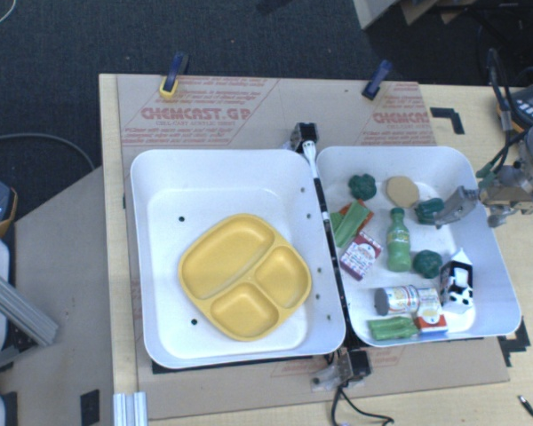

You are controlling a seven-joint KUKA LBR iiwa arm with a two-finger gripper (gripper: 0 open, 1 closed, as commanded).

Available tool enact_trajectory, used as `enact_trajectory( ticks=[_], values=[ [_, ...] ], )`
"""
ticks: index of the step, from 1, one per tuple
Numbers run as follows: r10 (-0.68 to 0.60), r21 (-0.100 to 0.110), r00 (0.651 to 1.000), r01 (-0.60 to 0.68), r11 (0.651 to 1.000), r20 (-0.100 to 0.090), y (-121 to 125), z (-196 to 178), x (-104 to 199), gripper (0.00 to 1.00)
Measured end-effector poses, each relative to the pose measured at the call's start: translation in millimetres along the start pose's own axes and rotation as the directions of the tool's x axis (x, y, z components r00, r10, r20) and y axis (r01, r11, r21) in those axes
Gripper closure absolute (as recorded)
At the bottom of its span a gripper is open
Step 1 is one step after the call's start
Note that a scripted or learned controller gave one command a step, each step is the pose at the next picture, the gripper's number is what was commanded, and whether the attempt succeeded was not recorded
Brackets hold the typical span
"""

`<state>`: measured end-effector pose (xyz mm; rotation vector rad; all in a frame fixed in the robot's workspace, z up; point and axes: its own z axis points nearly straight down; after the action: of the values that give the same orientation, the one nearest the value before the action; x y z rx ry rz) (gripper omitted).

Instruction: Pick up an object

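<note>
The right bin [489, 247] holds a mix of small objects. Among them are a dark green broccoli piece [362, 185], a tan round piece [402, 190], a teal lump [429, 209], a green bottle [398, 238] and a dark green ball [426, 262]. A red packet [360, 257], a black-and-white cow toy [459, 287] and a lying can [409, 300] are there too. My gripper [457, 205] reaches in from the right, low over the bin's upper right part. Its tip is right beside the teal lump, and I cannot tell whether they touch.
The left bin [160, 193] holds a yellow divided plate [244, 276]. A green strip [349, 222] lies by the divider between the bins. A green piece [393, 328] and a red-and-blue box [433, 322] sit at the right bin's front. Clamps [171, 76] hold the board at the back.
</note>
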<state>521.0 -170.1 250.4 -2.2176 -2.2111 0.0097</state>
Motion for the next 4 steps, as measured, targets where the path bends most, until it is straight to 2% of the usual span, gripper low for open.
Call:
enact_trajectory(
  ticks=[1,3,4],
  values=[
    [-0.003,-0.011,1.0,0.003,1.0,0.003,2.2,-5.5,0.2,0.0],
    [-0.003,-0.004,1.0,0.003,1.0,-0.001,-4.7,114.8,8.0,0.0],
    [-0.005,-0.018,1.0,0.005,1.0,0.004,-2.0,148.3,8.6,0.0]
  ],
)
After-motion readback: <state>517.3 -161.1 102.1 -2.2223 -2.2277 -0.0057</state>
